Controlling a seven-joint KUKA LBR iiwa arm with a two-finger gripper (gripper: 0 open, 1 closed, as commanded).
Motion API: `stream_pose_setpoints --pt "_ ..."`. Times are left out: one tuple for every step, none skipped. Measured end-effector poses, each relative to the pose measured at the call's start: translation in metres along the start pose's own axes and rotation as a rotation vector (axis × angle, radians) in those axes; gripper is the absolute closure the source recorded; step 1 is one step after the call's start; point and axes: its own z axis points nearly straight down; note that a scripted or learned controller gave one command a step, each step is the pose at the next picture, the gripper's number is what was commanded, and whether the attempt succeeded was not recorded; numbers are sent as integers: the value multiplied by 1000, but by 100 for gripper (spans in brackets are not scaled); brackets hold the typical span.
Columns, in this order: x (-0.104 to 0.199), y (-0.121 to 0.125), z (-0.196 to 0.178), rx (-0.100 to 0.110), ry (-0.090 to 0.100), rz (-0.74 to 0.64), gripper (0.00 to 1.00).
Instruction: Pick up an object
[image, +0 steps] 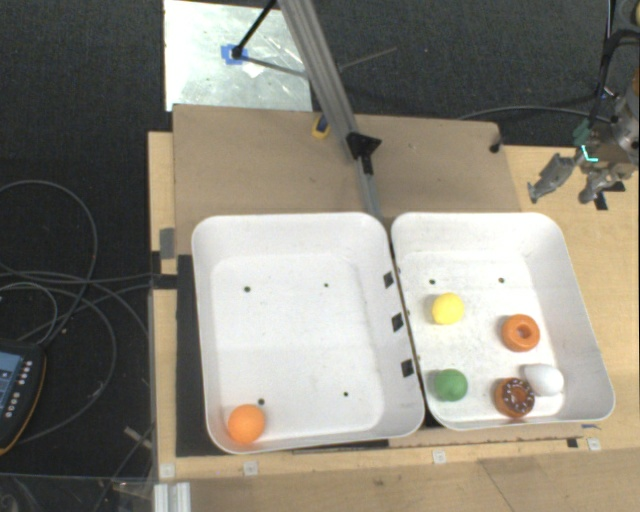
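Observation:
My gripper (574, 186) hangs at the far right, above the bench beyond the back right corner of the right bin (560, 250), with its two fingers spread open and nothing between them. In the right bin lie a yellow ball (447, 309), an orange ring (520, 333), a green ball (449, 385), a brown sprinkled doughnut (514, 397) and a white ball (544, 379) touching the doughnut. An orange ball (245, 424) rests in the front left corner of the left bin (290, 240).
A grey slanted pole (330, 85) rises from a black clamp behind the bins. Cables and a teach pendant (15, 385) lie on the floor at left. The brown bench top (430, 160) stretches behind both bins.

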Motion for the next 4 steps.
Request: stream_pose_setpoints --pt "0 1 -3 -4 -2 -2 0" --pt "2 4 38 -1 -1 -2 0" --pt "1 12 96 1 0 -2 0" --pt "0 5 156 2 0 1 0"
